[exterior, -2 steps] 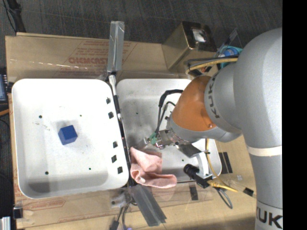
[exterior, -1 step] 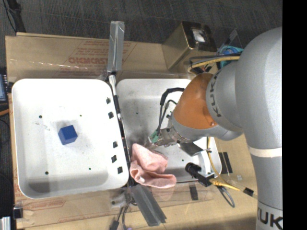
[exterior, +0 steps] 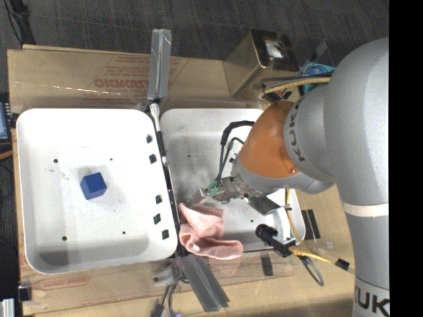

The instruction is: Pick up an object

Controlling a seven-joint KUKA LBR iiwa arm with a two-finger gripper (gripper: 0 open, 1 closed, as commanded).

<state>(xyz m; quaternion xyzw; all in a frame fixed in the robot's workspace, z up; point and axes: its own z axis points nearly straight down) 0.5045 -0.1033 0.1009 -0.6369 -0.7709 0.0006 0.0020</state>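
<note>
A grey robot arm (exterior: 344,131) reaches down into the right bin (exterior: 192,127). Its gripper (exterior: 215,191) sits just above a crumpled pink cloth (exterior: 201,233) at that bin's near left corner; its grip cannot be made out. A blue cube (exterior: 93,185) lies in the left bin (exterior: 39,137), well apart from the cloth.

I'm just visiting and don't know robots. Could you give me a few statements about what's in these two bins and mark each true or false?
1. A blue cube lies in the left bin. True.
2. A pink cloth lies in the left bin. False: it lies at the near edge of the right bin.
3. The arm reaches over the right bin. True.
4. The gripper hangs over the blue cube. False: it is over the right bin, just above the pink cloth.
</note>
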